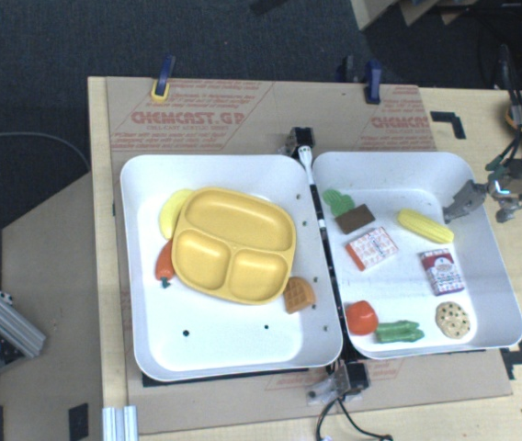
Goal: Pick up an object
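Claw [468,200] hangs at the right bin's [504,274] far right rim, fingers spread apart with nothing between them. Just beside it lies the corn [425,225]. Further into the bin sit a red-white packet [371,247], brown block [354,218], red box [441,272], cookie [452,319], tomato [361,317] and green bean [398,332]. The left bin [233,347] holds a yellow tray [232,244].

Pincer [463,200] hangs over right bin's [500,283] rim, near the corn [425,226].
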